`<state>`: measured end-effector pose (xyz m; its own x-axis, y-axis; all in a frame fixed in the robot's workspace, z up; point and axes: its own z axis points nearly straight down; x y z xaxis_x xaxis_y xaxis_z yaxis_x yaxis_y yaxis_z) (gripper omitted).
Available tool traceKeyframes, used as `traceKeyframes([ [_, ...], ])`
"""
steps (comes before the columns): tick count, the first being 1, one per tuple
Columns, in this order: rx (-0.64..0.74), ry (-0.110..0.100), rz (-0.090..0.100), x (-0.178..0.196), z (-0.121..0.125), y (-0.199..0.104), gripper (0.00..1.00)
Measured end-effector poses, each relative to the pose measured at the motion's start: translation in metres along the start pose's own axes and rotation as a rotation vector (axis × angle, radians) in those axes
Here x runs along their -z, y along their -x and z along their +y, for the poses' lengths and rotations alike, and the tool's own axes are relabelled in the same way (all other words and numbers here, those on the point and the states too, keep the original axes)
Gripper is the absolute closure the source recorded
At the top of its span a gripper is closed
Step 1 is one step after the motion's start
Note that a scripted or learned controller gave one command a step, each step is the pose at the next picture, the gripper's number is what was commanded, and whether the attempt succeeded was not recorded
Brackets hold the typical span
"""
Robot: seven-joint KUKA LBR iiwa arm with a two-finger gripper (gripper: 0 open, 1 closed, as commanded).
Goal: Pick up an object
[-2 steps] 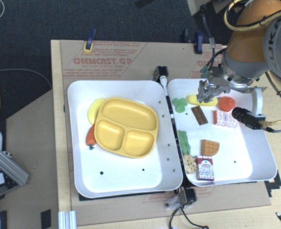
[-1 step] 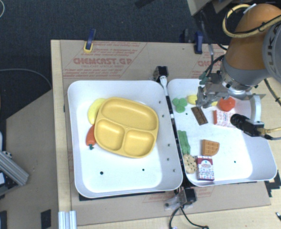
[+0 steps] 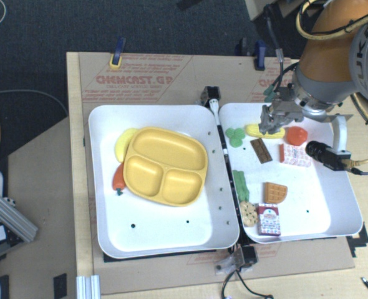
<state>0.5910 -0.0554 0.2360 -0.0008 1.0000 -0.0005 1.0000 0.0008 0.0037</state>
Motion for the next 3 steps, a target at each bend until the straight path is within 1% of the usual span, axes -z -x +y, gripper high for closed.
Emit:
traceKeyframes([
  [1,0.000,-0.002,0.000,-0.001,0.001,0.001,1.00],
  [2,-0.002,-0.008,0.001,-0.022,-0.002,0.004,1.00],
  [3,0.001,-0.006,0.002,-0.017,-0.004,-0.008,1.00],
])
